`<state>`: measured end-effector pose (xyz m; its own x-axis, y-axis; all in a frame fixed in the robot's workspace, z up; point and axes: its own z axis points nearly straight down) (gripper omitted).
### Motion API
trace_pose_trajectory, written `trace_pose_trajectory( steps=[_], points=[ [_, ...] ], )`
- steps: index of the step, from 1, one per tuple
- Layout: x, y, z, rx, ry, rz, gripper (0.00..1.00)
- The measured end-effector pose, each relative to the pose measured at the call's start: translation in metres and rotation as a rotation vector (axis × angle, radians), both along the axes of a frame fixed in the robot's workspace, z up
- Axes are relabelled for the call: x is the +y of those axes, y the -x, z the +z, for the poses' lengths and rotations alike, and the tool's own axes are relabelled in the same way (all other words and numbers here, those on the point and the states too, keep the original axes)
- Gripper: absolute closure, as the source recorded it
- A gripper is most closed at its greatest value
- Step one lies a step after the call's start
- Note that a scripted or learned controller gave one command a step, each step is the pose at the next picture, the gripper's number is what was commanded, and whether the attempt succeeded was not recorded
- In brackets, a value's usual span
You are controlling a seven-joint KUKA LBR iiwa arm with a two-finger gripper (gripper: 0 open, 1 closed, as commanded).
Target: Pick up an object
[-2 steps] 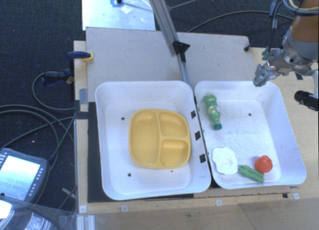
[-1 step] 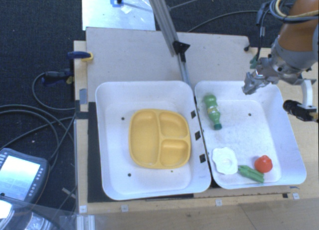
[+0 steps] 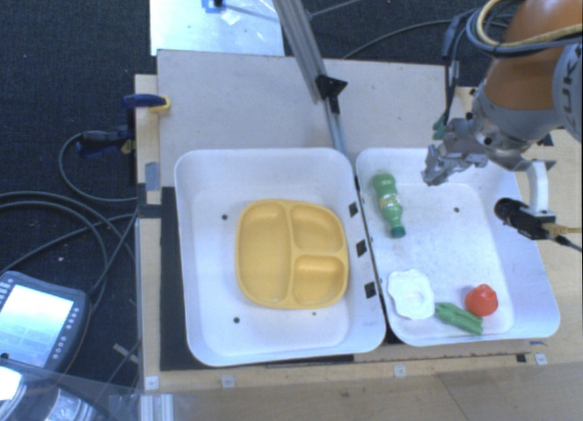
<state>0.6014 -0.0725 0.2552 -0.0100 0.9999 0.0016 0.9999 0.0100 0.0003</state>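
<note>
The right bin [image 3: 524, 255] holds a green bottle [image 3: 388, 202] lying near its left wall, a white fried-egg toy [image 3: 411, 293], a green pepper-like piece [image 3: 458, 318] and a red tomato [image 3: 482, 300] along the near side. My gripper [image 3: 440, 169] hangs over the far edge of this bin, to the right of the green bottle and apart from it. Nothing is seen between its fingers.
The left bin [image 3: 205, 228] bears a yellow divided plate [image 3: 292, 253] in its middle. A slanted metal pole [image 3: 305, 36] crosses the far side above the bins. Cables and a blue clamp [image 3: 146, 101] lie off the bench to the left.
</note>
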Motion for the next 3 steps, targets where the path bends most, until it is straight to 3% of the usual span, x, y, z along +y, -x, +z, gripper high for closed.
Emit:
trace_pose_trajectory(
  steps=[1, 3],
  points=[
    [0.051, 0.027, -0.003, 0.001, -0.001, 0.001, 1.0],
    [0.15, 0.05, -0.025, 0.002, -0.001, 0.001, 1.0]
  ],
)
